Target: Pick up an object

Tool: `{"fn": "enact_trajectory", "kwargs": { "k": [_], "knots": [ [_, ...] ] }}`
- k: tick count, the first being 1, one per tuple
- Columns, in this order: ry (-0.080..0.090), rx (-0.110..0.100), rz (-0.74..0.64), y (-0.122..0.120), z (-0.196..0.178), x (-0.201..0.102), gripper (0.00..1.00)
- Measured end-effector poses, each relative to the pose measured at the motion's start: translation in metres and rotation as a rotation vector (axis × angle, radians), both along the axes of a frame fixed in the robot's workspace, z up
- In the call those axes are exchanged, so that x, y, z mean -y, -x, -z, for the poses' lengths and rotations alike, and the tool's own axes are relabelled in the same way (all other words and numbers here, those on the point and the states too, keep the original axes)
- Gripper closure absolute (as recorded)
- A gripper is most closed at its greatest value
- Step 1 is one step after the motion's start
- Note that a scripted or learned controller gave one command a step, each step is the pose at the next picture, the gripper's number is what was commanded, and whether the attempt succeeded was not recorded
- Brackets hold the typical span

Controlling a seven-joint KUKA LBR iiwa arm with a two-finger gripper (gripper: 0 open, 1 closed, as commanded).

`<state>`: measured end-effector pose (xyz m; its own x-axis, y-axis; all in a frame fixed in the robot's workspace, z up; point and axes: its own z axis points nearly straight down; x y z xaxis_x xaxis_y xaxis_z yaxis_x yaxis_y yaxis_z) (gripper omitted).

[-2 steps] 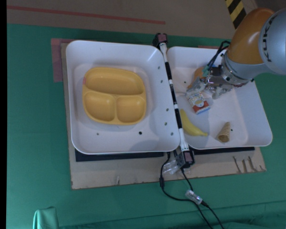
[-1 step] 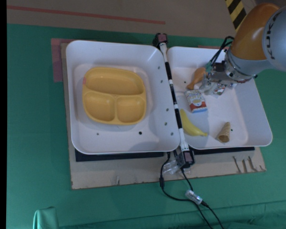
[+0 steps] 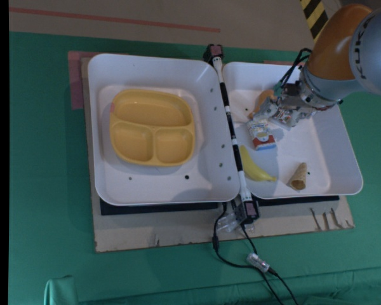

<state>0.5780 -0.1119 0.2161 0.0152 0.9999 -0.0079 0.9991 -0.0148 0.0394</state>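
Gripper low in right bin, beside an orange object and above small carton, its grip state impossible to tell; nothing visibly lifted, so pick looks pending; banana, cone lie nearer.
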Motion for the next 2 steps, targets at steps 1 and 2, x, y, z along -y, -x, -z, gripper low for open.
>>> {"fn": "enact_trajectory", "kwargs": {
  "k": [1, 2],
  "knots": [
    [-0.002, -0.009, -0.005, 0.0014, 0.0222, -0.0086, 0.00],
    [-0.002, -0.009, -0.005, 0.0015, 0.0223, -0.0086, 0.00]
  ]
}}
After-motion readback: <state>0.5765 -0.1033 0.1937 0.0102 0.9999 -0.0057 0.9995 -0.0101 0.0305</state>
